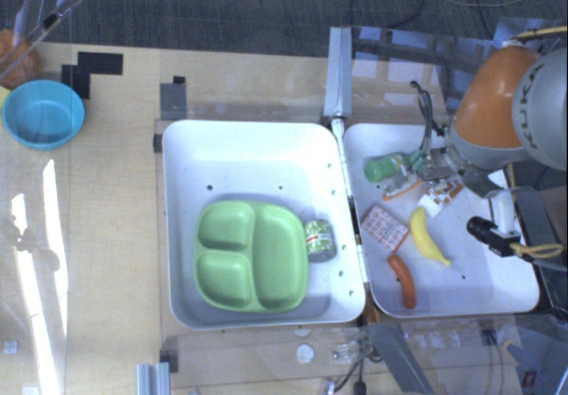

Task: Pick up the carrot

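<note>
Nearest you, in the right bin (493, 285), a reddish-brown sausage (404, 280) lies along the front wall. Just behind it you see a yellow banana (428, 239), and at the banana's left a small patterned packet (383, 226) lying flat, close to the divider between the bins.

In the left bin (182, 207), a green divided plate (252, 255) takes up the front half. A small green-labelled can (319, 239) on its side touches the plate's right edge.

Farther back in the right bin, the carrot (401, 189) shows as a short orange streak just beyond the packet, at the near-left side of the gripper (428, 173). The gripper hangs low over this spot and hides part of it. You cannot tell how wide it stands, nor whether it has hold of anything. A white tube-like item (437, 200) lies just beside it on the right, and a green bottle (383, 168) lies just beyond the carrot, toward the bin's back wall.

The arm (506, 109), with its orange band, enters from the right above the bin's back corner.

Farthest left, on the wooden bench (98, 251), a blue bowl (43, 114) stands well apart from both bins.
</note>
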Tool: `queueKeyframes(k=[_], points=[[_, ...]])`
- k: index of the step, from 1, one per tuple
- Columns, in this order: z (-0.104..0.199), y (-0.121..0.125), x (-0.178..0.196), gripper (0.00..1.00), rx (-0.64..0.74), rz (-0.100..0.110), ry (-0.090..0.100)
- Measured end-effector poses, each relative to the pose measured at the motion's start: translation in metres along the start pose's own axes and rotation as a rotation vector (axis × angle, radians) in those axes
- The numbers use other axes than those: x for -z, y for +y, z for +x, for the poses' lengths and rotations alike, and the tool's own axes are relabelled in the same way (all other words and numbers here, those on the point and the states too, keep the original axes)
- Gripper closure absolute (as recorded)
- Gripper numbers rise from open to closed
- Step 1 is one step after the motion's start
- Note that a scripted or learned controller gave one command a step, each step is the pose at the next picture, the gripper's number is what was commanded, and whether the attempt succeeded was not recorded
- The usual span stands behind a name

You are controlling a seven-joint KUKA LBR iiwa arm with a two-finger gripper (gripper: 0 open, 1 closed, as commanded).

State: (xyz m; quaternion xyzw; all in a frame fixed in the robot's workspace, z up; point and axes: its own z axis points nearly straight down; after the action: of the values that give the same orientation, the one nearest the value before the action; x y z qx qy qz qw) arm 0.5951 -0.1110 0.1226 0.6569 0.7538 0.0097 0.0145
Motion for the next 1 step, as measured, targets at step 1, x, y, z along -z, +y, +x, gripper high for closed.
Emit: queueKeyframes(k=[1], points=[[0.0049, -0.0354, -0.0076, 0.00, 0.165, -0.045, -0.025]])
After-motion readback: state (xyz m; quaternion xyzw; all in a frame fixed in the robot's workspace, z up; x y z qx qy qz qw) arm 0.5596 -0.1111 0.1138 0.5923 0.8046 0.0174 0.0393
